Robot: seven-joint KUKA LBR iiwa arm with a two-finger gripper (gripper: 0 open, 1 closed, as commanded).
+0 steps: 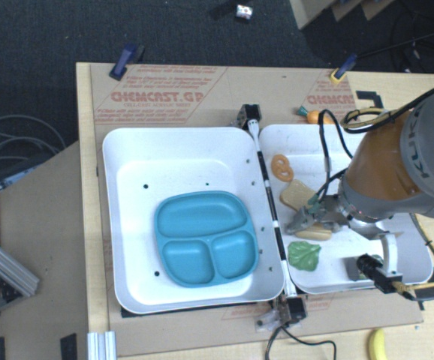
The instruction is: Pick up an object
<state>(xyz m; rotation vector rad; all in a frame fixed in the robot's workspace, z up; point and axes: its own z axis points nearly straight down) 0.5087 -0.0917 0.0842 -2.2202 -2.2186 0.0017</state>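
Dark carpet w/ loose cables surrounds the tabletop [164,96]; two white bins sit side by side. Left bin [127,163] has a blue divided tray [204,236]. Right bin [397,276] holds the pickables: pretzel [281,166], tan bread-like piece [296,194], green leafy toy [304,254]. Gripper [307,220] sits low between tan piece & green one, prob. going for a grasp; can't tell how the jaws stand.
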